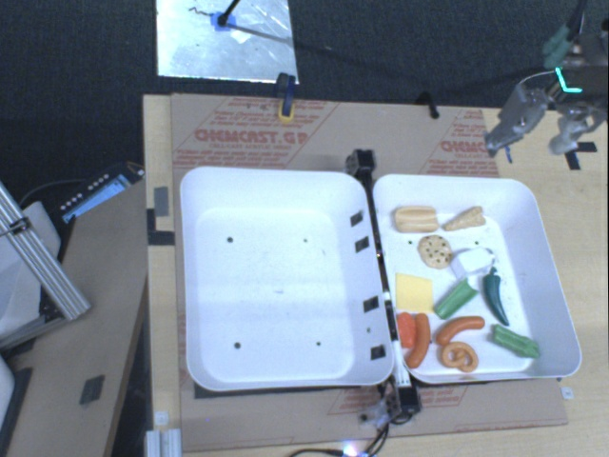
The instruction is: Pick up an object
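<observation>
— Where's the food?

— All in the right bin [547, 255], the one my arm reaches over. Nearest the camera: a pretzel [459, 356], a sausage [461, 328] lying left-right, a carrot [419, 339] running near-far beside the divider, and a green pod [515, 341] slanting toward the bin's near right corner.

— Farther in?

— A cheese slice [413, 291], a cucumber [455, 298] on a diagonal, a dark pepper [495, 295] with its tip toward the camera. Then a cookie [435, 250], a bread roll [415, 219] lying left-right, and a wedge [464, 219] pointing right. Something pale by the pepper is hard to make out.

— Your gripper?

— My gripper [533, 129] hangs beyond the bin's far right corner, fingers spread, nothing between them, partly cut off.
</observation>
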Controlling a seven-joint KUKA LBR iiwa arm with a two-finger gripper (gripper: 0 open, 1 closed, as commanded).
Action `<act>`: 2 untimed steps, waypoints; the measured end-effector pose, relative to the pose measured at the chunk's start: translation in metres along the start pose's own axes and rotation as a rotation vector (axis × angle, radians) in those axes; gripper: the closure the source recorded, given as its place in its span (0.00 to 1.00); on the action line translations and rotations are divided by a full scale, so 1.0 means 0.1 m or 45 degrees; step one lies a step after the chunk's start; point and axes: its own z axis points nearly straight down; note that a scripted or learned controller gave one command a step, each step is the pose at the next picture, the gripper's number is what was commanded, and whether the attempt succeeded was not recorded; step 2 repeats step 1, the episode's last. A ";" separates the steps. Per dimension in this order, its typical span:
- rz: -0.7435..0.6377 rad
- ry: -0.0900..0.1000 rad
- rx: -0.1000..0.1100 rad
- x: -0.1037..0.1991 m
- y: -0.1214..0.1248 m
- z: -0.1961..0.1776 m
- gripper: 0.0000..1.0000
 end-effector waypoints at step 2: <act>-0.003 0.000 -0.005 0.00 0.01 -0.12 1.00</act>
